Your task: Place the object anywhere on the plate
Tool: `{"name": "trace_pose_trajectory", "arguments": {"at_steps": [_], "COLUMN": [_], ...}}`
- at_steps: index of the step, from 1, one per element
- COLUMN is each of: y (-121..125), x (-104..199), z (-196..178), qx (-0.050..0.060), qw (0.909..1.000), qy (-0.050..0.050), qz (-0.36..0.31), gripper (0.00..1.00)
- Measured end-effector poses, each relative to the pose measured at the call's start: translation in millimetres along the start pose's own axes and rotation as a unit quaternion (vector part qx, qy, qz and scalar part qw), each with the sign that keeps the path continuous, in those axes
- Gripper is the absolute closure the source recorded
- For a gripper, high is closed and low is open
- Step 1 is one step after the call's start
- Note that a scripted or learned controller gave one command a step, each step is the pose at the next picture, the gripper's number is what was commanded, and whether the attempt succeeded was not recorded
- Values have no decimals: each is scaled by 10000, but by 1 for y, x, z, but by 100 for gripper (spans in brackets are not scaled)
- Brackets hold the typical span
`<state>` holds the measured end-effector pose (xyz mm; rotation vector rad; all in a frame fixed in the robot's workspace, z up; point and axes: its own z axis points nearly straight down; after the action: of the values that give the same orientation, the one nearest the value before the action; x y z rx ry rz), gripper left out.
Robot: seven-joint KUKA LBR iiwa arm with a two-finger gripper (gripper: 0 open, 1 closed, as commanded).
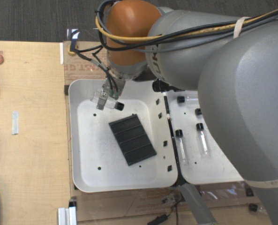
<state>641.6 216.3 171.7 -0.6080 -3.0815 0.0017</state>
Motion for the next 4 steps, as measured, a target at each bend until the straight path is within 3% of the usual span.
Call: {"name": "trace_pose_trajectory", "arguments": {"at_steps": [1, 2, 3, 4], "y": [-38, 14, -48, -48], "x": [42, -4, 59, 149], "z": [7, 80, 80, 81], "qx": [-4, -14, -9, -2], "qw": [9971, 9771, 9413, 9601], "qy": [-2, -15, -5, 6], "qz": [-764, -2128, -3376, -2798], "gripper": [100, 100, 100, 100]}}
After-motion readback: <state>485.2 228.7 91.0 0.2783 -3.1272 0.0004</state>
